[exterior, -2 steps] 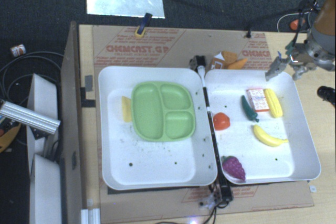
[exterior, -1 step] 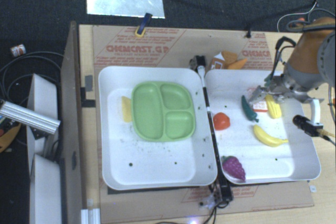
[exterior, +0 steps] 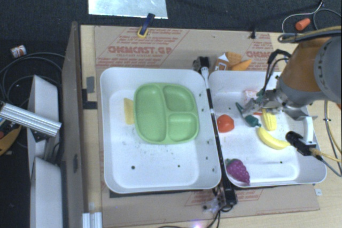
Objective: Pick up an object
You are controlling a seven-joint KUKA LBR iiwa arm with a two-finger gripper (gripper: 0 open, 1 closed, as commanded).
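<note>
The camera view looks down on the counter [exterior: 160, 42] with two white bins side by side. The left bin [exterior: 115, 131] holds a green divided plate [exterior: 165, 114] with a yellow piece [exterior: 129, 111] tucked at its nine o'clock edge. The right bin [exterior: 307, 168] holds the likely targets: a red tomato-like piece [exterior: 225, 123] near the divider, a purple grape bunch [exterior: 239, 170] at the bin's seven o'clock corner, a banana [exterior: 272, 139] near the middle, and a yellow corn-like piece [exterior: 269, 119] just at the banana's twelve o'clock.

The arm [exterior: 312, 72] reaches in from three o'clock, and the end effector [exterior: 251, 112] sits low over the right bin, just at the nine o'clock side of the corn-like piece and between it and the red piece. A dark finger [exterior: 241, 110] points toward nine o'clock. Whether the fingers stand apart or together I cannot tell; the dark parts blur together, and nothing is plainly seen between them.

By my judgement the step in hand is the descent and alignment before a grasp, not a lift. The next move calls for centring over one item, most likely the corn-like piece or the banana, since they lie nearest. Because those two lie close together, the fingers risk straddling both or nudging one aside.
</note>
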